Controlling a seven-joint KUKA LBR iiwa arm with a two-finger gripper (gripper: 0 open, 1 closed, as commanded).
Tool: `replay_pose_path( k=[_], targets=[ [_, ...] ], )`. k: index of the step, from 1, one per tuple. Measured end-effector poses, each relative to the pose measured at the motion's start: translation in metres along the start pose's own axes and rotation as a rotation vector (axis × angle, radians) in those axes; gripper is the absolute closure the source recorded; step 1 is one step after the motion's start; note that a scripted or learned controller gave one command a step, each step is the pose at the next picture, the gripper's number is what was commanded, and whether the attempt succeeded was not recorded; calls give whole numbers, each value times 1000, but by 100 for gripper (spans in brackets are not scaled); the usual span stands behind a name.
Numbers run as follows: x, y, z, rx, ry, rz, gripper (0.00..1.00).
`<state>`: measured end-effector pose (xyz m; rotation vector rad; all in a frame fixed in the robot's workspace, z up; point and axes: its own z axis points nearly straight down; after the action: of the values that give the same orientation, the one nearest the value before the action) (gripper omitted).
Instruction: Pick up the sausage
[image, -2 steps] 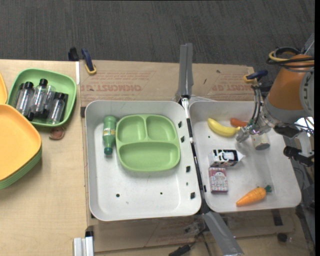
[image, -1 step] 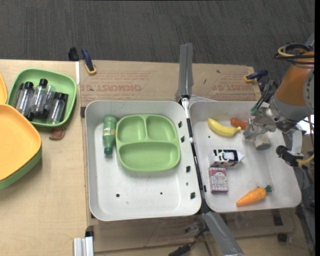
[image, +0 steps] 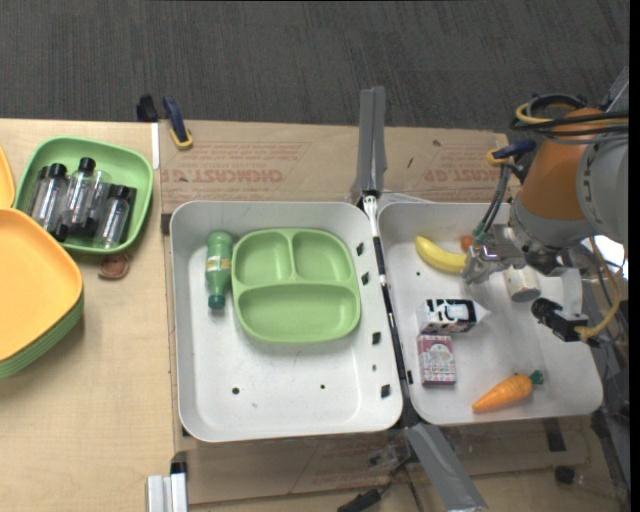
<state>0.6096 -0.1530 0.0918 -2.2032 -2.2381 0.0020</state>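
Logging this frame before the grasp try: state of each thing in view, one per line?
hand: low over right bin, by the banana; grip hidden
banana: lying flat, right bin
carrot: lying flat, right bin
pink box: flat, right bin
black-and-white pack: lying flat
green bottle: on its side, left bin
divided plate: upright, left bin
sausage: cannot pick it out
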Motion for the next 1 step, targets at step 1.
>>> replay_pose_path(
  k=[1],
  targets=[
    [-26,-8,0,-1,-1,333,100]
  ],
)
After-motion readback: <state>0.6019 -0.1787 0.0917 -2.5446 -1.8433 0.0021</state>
